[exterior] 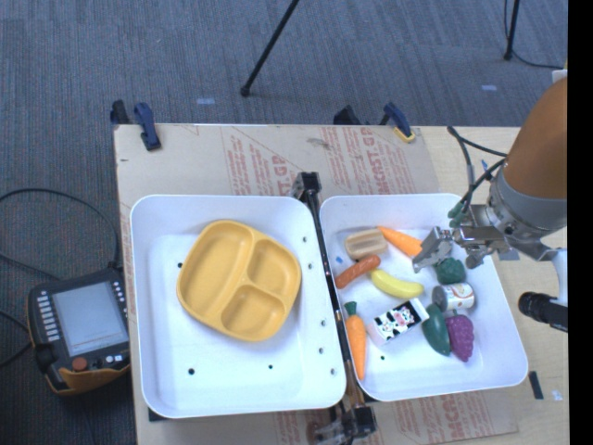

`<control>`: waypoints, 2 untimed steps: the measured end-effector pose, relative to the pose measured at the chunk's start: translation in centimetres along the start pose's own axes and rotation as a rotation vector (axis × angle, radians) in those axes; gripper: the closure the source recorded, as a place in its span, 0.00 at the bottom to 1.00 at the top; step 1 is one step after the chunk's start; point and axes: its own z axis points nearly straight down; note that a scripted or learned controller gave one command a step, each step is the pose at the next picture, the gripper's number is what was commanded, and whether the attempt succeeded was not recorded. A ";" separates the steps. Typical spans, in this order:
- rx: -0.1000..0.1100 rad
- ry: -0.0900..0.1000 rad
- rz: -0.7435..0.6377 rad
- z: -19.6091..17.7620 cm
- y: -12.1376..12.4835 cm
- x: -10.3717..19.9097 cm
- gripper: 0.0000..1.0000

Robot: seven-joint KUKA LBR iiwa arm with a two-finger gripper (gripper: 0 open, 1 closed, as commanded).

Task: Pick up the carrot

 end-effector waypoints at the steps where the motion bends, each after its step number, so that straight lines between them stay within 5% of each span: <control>1: 0.004 0.001 0.187 8.0 5.8 -2.0 0.00; 2: -0.006 -0.001 0.189 18.0 11.3 -6.9 0.00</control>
